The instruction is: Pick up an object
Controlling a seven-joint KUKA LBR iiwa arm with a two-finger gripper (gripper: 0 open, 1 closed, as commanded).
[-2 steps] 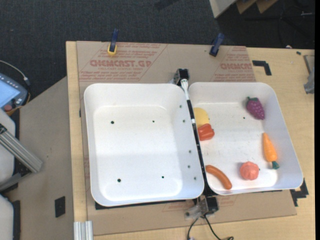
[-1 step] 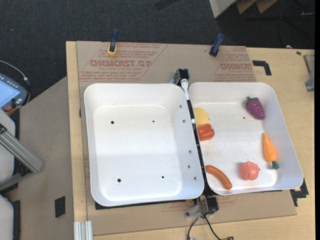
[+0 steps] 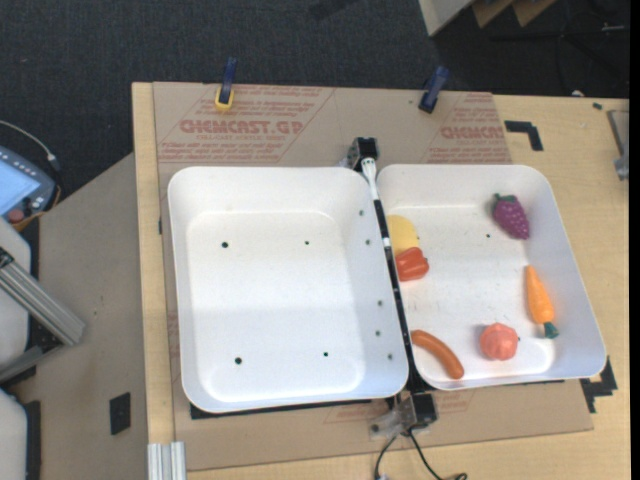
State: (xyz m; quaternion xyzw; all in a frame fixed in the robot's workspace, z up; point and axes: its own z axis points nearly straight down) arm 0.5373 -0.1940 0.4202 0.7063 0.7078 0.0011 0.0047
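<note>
Two white bins: set side by side on a cardboard sheet (image 3: 300,438), rims touching down the middle; left bin (image 3: 200,218), right bin (image 3: 560,358).
Location of objects to pick: all six toy foods are held in the right bin.
Carrot (image 3: 539,298): orange, near the right wall; long axis runs from far to near, the green stub at the near end.
Sausage (image 3: 437,353): orange-red, in the near left corner; long axis slants from far left to near right.
Grapes (image 3: 510,216): purple bunch in the far right corner, tilted, the narrow end toward the near right.
Red pepper (image 3: 412,264): against the left wall, touched by a yellow fruit (image 3: 402,232) just beyond it.
Pink round fruit (image 3: 499,341): near the front wall, between sausage and carrot; no clear long axis.
Writing: "CHEMCAST GP" (image 3: 240,126) is printed in faded red on the cardboard; a similar print farther right is too faint to read.
Surroundings: two blue clamps (image 3: 228,80) (image 3: 434,88) are fixed at the far edge of the cardboard; a cable fitting (image 3: 412,413) sits at the near edge.
Obstacles: the pepper and yellow fruit are crowded against the bin wall; the others lie apart.
State of the gripper: not to be judged here.
</note>
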